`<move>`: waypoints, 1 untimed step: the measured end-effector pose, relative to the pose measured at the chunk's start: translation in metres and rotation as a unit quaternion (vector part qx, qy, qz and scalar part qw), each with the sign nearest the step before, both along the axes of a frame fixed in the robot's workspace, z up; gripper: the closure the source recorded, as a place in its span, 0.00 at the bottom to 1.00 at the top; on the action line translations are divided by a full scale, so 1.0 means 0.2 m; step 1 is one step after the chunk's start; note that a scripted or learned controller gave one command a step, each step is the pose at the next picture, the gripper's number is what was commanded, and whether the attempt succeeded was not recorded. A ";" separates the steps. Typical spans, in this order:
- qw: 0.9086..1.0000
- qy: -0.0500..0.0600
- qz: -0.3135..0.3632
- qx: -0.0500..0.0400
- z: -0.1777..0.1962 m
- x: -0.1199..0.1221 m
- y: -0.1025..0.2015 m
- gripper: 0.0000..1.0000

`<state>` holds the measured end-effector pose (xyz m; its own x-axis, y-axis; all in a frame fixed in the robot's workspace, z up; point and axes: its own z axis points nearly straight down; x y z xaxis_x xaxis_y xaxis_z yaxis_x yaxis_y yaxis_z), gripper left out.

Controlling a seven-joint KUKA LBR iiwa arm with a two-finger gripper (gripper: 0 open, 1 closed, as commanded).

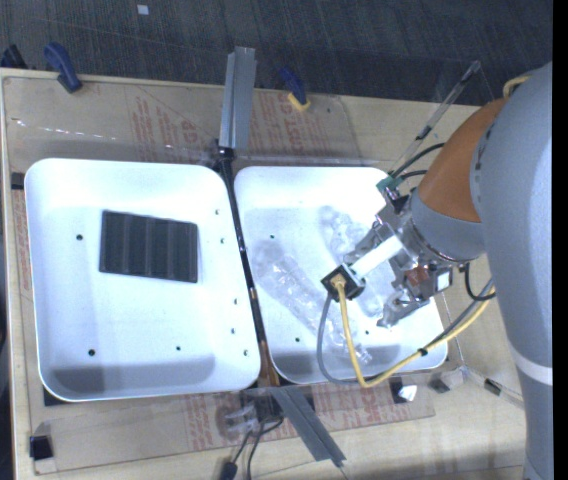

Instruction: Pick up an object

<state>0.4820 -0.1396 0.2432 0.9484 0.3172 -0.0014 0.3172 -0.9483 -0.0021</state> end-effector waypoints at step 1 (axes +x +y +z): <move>0.990 -0.001 0.140 -0.001 0.09 -0.02 -0.10 0.00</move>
<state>0.4772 -0.1587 0.2610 0.8233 0.5676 -0.0003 0.5676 -0.8233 0.0002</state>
